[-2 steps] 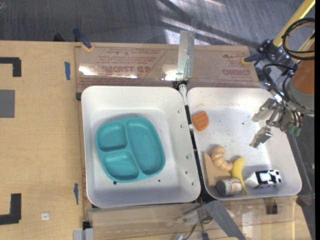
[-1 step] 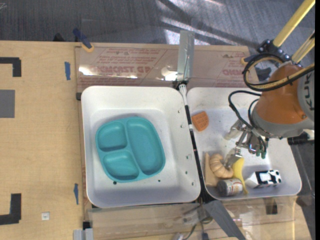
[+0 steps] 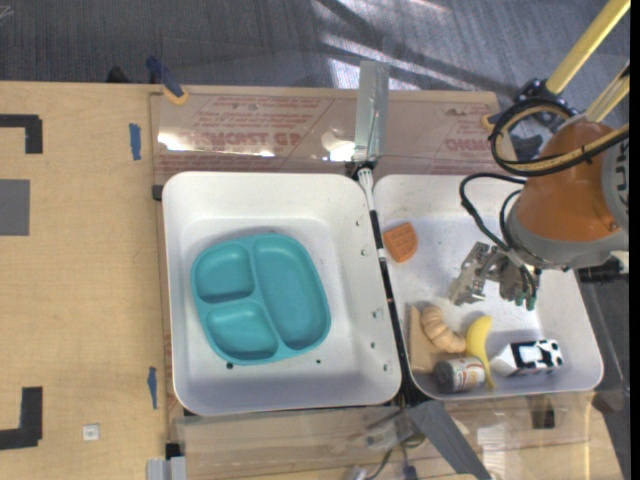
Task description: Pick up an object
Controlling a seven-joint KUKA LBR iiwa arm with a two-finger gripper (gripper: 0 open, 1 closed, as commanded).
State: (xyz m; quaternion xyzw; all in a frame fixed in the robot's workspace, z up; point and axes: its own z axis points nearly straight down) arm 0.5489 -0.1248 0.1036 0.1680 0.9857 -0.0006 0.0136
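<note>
Plywood tabletop [image 3: 80, 268] at far left, taped marks on it. Left bin [image 3: 180, 208] carries a teal divided plate [image 3: 262, 298], three compartments, nothing on it, lying flat near the bin's middle.

Right bin [image 3: 440, 203] holds the loose things. An orange chip-shaped piece [image 3: 401, 241] lies just beside the dividing wall, apart from the rest. Lower down, a cluster: a tan croissant-like piece [image 3: 440, 329], a small can [image 3: 459, 374] on its side near the front wall, a yellow banana [image 3: 479, 344] touching or nearly touching the can, and a black-and-white toy [image 3: 536, 356] to the right, near the front corner.

Gripper [image 3: 492, 278] hangs over the right bin above the cluster, between the orange piece and the banana. Nothing sits between the fingers. Whether they are spread or closed I cannot tell; metal parts blur together at this slant.

Judgement: the reach stage, with no grasp made. The banana is the nearest candidate. To do it well, line the fingers across the banana's narrow width, not along its curve, and descend clear of the croissant and can so neither is nudged. The orange piece looks flat and may be harder to pinch.
</note>
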